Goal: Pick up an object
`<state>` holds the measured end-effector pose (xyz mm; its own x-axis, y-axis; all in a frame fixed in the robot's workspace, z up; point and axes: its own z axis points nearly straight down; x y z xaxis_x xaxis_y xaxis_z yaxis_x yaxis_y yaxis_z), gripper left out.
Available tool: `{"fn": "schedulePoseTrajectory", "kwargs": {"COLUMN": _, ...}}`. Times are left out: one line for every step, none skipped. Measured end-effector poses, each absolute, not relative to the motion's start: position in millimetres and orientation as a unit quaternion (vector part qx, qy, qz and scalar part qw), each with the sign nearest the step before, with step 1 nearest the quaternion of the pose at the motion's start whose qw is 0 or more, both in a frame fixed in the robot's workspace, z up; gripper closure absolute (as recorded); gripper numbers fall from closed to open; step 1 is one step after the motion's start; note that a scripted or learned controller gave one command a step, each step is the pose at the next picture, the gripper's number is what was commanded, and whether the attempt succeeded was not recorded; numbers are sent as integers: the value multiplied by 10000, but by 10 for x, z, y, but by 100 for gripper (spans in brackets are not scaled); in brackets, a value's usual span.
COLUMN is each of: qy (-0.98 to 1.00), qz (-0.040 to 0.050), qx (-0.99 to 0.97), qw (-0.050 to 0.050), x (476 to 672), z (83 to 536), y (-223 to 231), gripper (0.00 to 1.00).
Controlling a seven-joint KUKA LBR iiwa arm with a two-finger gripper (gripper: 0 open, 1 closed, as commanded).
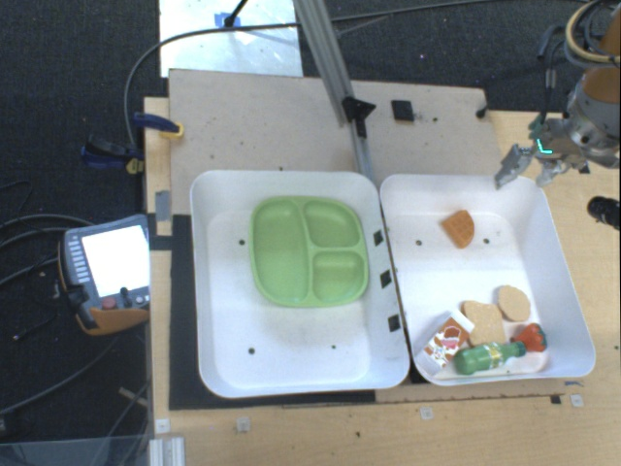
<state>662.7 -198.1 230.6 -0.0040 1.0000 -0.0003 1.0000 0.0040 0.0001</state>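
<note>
Camera view, arm: I see the grey arm's two-finger gripper (532, 167) at the upper right, poised over the far right corner of the right-hand shallow white bin (563, 260), apparently well above its floor.

Camera view, gripper state: the two fingers look spread, one tip at the bin's far rim and one further right, with nothing between them.

Camera view, right bin contents: a small orange-brown rounded piece like a bread roll (460, 228) lies alone in the far half. In the near right corner sit two tan biscuit-shaped discs (497, 314), a green plastic bottle lying on its side (490, 357), a small red piece like a tomato (531, 337) and a red-and-white printed packet (447, 343), all crowded and touching or nearly so.

Camera view, left bin: a pale green divided plastic plate (310, 251) lies flat in the left-hand white bin (223, 348).

Step in hand: I judge this the approach, before any descent; nothing is picked yet.

Likeliest target: the orange-brown piece, since it is nearest the gripper and stands apart from everything else.

Next move: I would bring the gripper left and toward the bin's middle, centre the fingers over the piece, descend, then squeeze.

Risk: its rounded form may slip out; the corner cluster would be harder to grasp cleanly.
</note>
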Motion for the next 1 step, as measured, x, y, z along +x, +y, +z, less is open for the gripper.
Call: {"fn": "schedulePoseTrajectory", "kwargs": {"qy": 7087, "qz": 6, "qx": 7056, "qw": 13, "x": 6633, "z": 2318, "y": -1980, "gripper": 0}}
